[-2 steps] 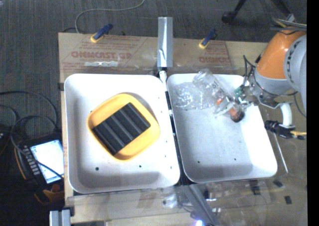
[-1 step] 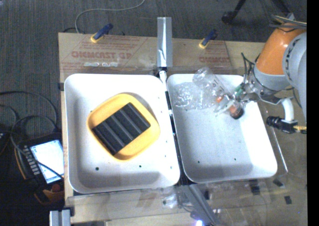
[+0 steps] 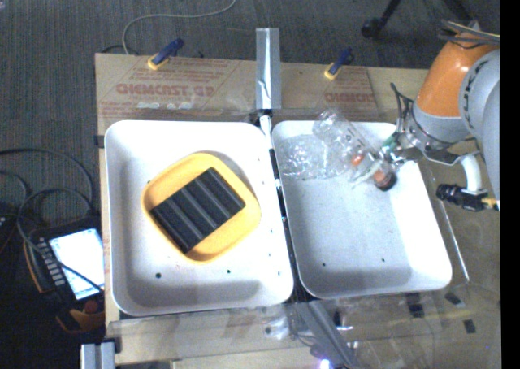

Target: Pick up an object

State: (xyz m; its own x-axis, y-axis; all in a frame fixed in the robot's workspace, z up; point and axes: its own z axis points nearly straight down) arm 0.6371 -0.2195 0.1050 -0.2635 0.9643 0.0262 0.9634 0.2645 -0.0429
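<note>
A yellow pad with a black ridged top [image 3: 203, 206] lies in the middle of the left bin [image 3: 130, 278]. A crumpled clear plastic item [image 3: 325, 148] rests against the far wall of the right bin [image 3: 374, 245]. My gripper [image 3: 383, 172] hangs low at the far right of that bin, at the right end of the clear plastic, with a small dark and orange tip showing. Whether it touches or holds the plastic is not visible. The arm's orange band [image 3: 451, 87] is above the bin's far right corner.
A metal post [image 3: 267, 67] stands behind the gap between the bins. Two blue clamps [image 3: 165, 52] [image 3: 340, 60] hold the cardboard sheet at the back. A tablet with cables [image 3: 69, 258] lies on the floor to the left.
</note>
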